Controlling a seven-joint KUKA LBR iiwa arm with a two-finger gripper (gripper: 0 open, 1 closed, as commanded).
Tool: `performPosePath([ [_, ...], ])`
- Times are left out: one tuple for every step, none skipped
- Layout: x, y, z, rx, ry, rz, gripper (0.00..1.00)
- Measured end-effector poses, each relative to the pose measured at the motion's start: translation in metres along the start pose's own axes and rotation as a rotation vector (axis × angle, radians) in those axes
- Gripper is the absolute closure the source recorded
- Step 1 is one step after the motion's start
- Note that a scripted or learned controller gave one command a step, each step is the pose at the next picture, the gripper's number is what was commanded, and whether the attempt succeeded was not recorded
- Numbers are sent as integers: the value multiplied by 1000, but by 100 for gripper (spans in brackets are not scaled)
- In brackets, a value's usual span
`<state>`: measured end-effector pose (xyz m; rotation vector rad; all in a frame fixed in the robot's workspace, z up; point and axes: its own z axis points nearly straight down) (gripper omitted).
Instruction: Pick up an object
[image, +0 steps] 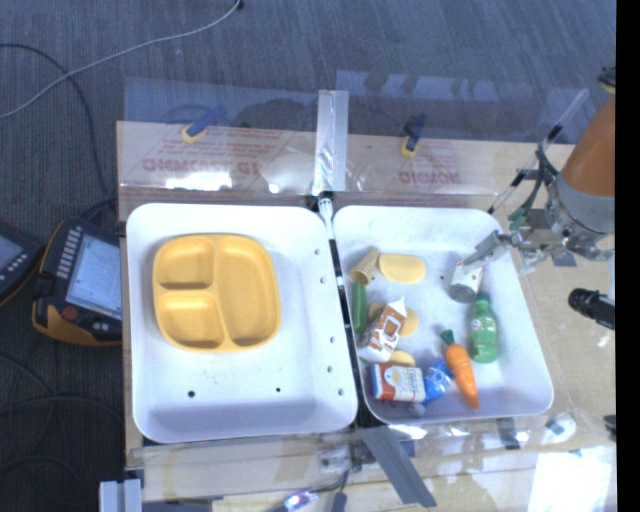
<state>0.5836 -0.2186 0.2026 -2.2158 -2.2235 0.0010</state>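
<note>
**Pincer low in the right bin, nothing picked yet**

The toys sit in the right bin (440, 225). A green bottle (484, 330) stands by the right wall, with a carrot (460, 372) just beside it. A yellow piece (401, 268) lies near the top, and small packets (400, 380) crowd the left and bottom.

The pincer (466, 283) hangs low in this bin, just above the bottle's cap. I cannot tell if it is released or clenched. Nothing sits in it.

To do this step well, I think it should go for the bottle, since that is closest. Come straight down over the bottle's middle, stay off the carrot and the bin wall, squeeze, then lift slowly.

The left bin (150, 400) holds a yellow tray (215, 290). Both bins rest on the tabletop (540, 170).
</note>
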Motion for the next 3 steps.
performPosePath([
  [13, 20, 107, -4, 0, -24, 0],
  [15, 20, 99, -2, 0, -26, 100],
  [80, 85, 20, -1, -4, 64, 100],
])
